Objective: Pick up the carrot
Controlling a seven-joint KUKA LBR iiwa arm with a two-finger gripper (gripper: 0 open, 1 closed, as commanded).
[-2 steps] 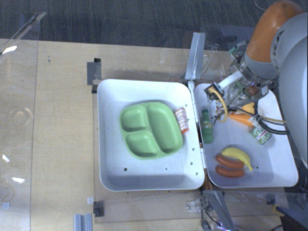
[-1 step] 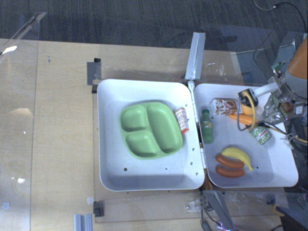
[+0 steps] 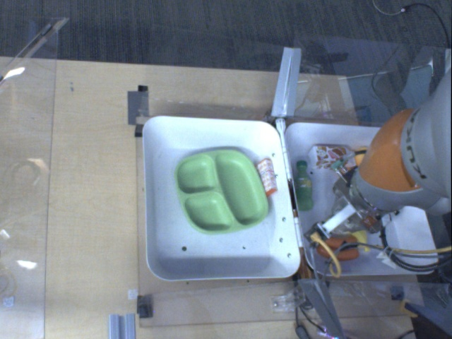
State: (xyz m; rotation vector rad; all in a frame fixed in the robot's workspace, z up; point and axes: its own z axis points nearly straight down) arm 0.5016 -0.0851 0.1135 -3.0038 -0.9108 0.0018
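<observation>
The carrot (image 3: 344, 246), orange and lying on its side, rests near the front wall of the right bin (image 3: 321, 189). My gripper (image 3: 361, 221) hangs low over that bin, just behind and above the carrot. The arm's orange band and grey wrist cover much of the bin's right half. Nothing is seen held.
A green bottle (image 3: 304, 186) lies along the right bin's left wall, with a colourful packet (image 3: 329, 155) at the back. The left bin (image 3: 162, 246) holds a green three-part plate (image 3: 222, 190) and a small red and white packet (image 3: 267, 176) by its right wall.
</observation>
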